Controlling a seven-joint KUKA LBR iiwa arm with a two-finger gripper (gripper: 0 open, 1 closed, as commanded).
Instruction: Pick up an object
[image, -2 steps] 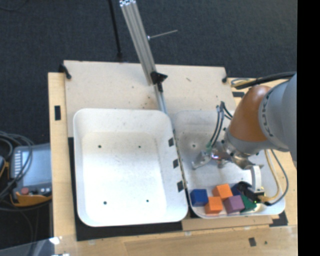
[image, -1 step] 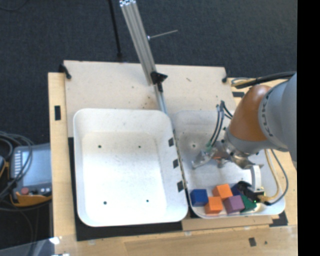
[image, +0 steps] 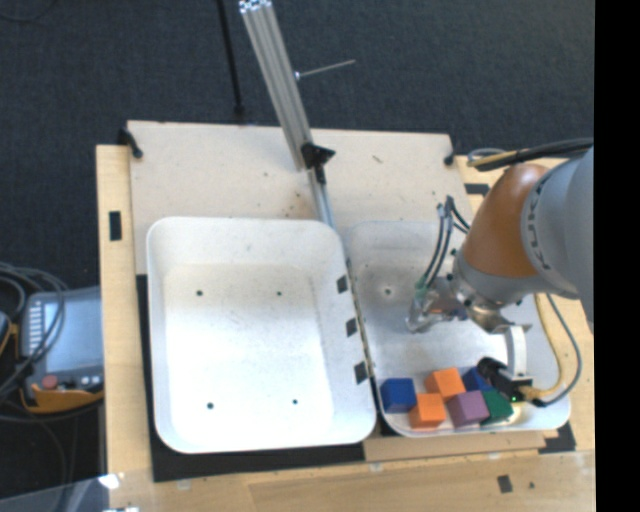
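**Gripper over right bin, blocks untouched in near corner**

Landmark: right bin. A cluster of small blocks sits in its near corner: 1 blue block at the cluster's left, 2 orange blocks, 1 purple block, 1 green block toward the bin's right wall, plus another blue one partly hidden behind cabling. They're packed touching or nearly so.

Handling, my read: small rigid cubes, light, flat faces, not fragile, likely smooth. Best grab is across 2 opposite flat faces. The blue block at the left edge has the most free space around it; the middle ones are crowded, so fingers would likely nudge neighbours.

Gripper sits mid-bin, above the cluster's far side and apart from every block. Can't tell the jaw state, since wrist and cables block the view. Nothing visibly held or touched.
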